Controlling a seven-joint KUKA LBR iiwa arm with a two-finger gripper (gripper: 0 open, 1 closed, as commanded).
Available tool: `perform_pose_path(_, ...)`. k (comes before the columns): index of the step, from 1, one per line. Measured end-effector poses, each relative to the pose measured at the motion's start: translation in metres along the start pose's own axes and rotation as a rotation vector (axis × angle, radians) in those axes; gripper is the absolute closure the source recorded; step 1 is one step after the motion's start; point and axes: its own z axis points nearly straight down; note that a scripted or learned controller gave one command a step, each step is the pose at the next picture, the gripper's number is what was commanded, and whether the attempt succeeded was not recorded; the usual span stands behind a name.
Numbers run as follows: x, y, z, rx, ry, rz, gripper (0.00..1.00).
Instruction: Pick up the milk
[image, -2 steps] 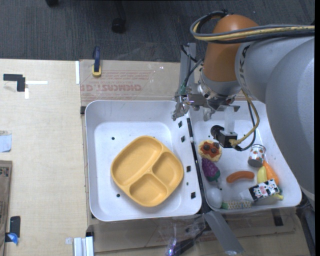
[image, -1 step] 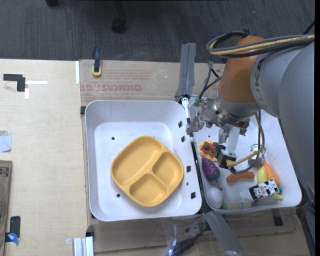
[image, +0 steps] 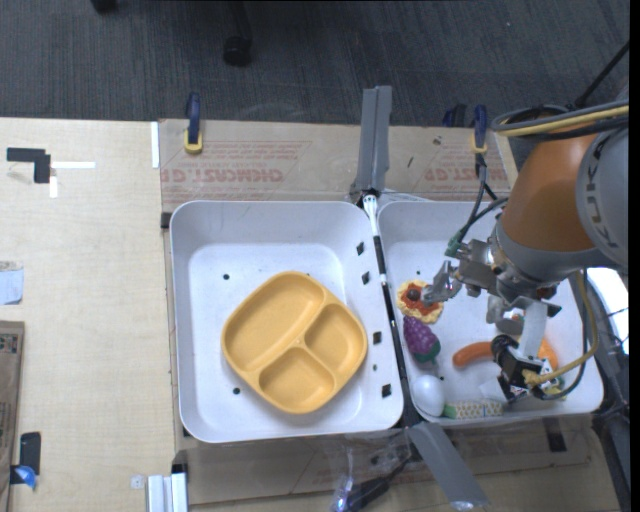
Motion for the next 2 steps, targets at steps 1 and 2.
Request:
perform_pose_path(1, -0.057, 0.013, 0.1, 0.001, 0.001, 0.0, 0.0)
perform_pose_path(2, -0.122, 0.089, 0.01, -0.003, 0.0, 0.019, 0.0)
